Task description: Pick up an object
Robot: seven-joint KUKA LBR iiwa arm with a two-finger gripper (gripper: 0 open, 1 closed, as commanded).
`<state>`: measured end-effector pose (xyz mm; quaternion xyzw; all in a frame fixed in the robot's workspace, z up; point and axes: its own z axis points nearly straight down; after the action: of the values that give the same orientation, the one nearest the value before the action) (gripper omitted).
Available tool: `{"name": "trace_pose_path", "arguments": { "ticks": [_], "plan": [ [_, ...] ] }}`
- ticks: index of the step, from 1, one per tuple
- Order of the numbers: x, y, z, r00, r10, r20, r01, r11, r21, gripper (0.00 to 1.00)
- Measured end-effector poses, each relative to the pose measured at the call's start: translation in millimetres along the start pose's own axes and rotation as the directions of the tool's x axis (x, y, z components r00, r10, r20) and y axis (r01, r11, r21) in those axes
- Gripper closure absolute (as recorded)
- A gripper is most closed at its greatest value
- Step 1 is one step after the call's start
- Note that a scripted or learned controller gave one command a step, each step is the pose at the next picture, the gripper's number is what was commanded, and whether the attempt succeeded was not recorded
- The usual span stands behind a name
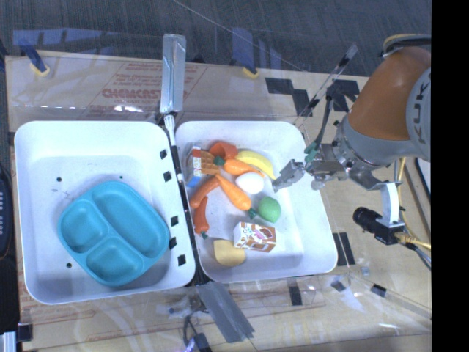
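The right-hand white bin holds a loose heap of toy food, and any piece would do for the task. The green ball-shaped fruit at the frame's centre-right looks the handiest: likely light, hard plastic, smooth and prone to slip, so the grip should close across its widest part. The white egg just up-left of it would probably handle alike. The yellow banana and the 2 orange carrots are long and stiff, best taken across the middle. The small printed carton lies flat lower down, with firm edges to pinch.

The pincer sits at the bin's right side, over its inner wall, just right of the banana and up-right of the green fruit, near both. Whether it is wide or narrow I cannot tell; nothing is seen held in it.

The blue tray lies in the left bin.
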<state>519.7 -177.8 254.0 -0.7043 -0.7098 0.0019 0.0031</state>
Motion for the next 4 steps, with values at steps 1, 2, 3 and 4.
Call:
{"name": "trace_pose_path", "arguments": {
  "ticks": [1, 2, 3, 4],
  "plan": [
    [21, 25, 153, 0.991, 0.137, -0.003, -0.137, 0.991, 0.007, 0.00],
    [20, 26, 151, 0.990, 0.138, -0.002, -0.138, 0.990, 0.003, 0.00],
    [19, 27, 140, 0.991, 0.133, -0.001, -0.133, 0.991, 0.003, 1.00],
    [79, 83, 154, 1.000, 0.018, 0.009, -0.018, 1.000, -0.020, 1.00]
  ]
}}
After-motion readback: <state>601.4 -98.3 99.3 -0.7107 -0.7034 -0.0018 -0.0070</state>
